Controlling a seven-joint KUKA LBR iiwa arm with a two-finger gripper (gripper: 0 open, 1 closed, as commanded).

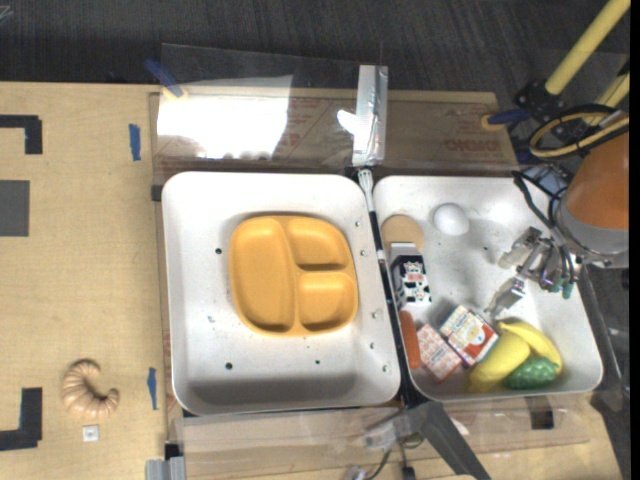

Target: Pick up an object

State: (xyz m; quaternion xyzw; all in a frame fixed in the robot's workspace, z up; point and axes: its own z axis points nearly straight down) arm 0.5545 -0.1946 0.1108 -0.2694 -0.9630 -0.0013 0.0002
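While poised just above the juice carton [469, 332], gripper [512, 290] apart, clamping nothing.
Banana [505, 353] just beyond, long axis slanted.

This is a robotics lab set up for testing. The table [70, 268] is plain board marked with black tape [24, 133] and short strips of blue tape [134, 140], the sort of marks used to fix positions. Two white bins [190, 368] sit side by side in a frame of cardboard and clear plastic sheet [240, 108], a rough home-made rig. Bundled cables [565, 133] and a yellow pole [595, 33] stand at the far right over grey carpet [300, 8]. The bins hold toys and props: an orange divided tray [293, 273], a plastic banana [510, 353], small cartons [467, 333], a white ball [450, 219]. A grey arm with an orange band [600, 193] reaches in.
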